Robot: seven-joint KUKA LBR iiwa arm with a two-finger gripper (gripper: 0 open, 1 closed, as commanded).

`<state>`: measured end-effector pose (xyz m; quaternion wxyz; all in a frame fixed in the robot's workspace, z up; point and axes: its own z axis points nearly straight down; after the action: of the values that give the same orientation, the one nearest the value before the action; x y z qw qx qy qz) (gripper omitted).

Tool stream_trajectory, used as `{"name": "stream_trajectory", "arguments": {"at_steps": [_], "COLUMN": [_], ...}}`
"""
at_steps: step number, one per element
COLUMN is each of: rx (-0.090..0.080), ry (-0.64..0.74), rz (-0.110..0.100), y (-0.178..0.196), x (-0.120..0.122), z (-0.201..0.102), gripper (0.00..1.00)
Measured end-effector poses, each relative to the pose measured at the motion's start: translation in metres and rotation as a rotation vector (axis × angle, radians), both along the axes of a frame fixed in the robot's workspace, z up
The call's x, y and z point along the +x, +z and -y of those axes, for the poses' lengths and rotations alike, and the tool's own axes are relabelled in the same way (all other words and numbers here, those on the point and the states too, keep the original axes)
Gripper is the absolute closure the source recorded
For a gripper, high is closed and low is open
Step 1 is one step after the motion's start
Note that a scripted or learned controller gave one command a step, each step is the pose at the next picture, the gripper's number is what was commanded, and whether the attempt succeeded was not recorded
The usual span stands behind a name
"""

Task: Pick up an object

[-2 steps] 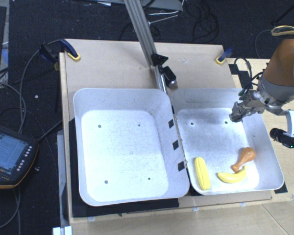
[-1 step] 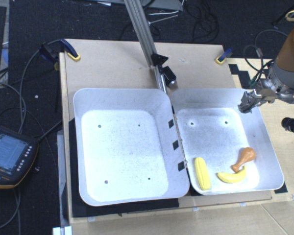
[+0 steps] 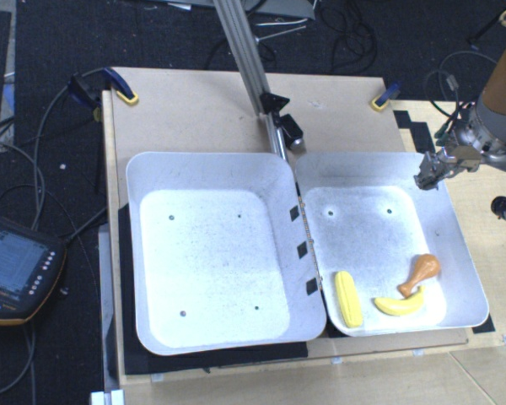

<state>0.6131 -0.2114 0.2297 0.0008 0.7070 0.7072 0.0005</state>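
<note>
Three toy foods lie in the right bin (image 3: 363, 226) near its front edge. A yellow corn cob (image 3: 348, 299) lies lengthwise at the front left of that bin. A yellow banana (image 3: 399, 305) curves beside it to the right. An orange-brown chicken drumstick (image 3: 419, 273) rests just behind the banana, touching or nearly touching it. My gripper (image 3: 428, 178) hangs over the back right rim of the right bin, well behind the three items and apart from them. Nothing shows between its fingers.
The left bin (image 3: 211, 243) sits beside the right one on the wooden bench (image 3: 194, 116). A slanted metal pole (image 3: 249, 53) rises from the gap between the bins at the back. Yellow clamps (image 3: 126, 98) mark the bench's back corners. A teach pendant (image 3: 13, 268) lies on the floor at left.
</note>
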Motion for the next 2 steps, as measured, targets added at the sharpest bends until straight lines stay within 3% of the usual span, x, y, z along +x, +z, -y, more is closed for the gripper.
{"name": "stream_trajectory", "arguments": {"at_steps": [2], "rx": [0.002], "ry": [0.004], "rz": [-0.002], "y": [-0.012], "x": [-0.017], "z": [-0.116], "gripper": [1.0]}}
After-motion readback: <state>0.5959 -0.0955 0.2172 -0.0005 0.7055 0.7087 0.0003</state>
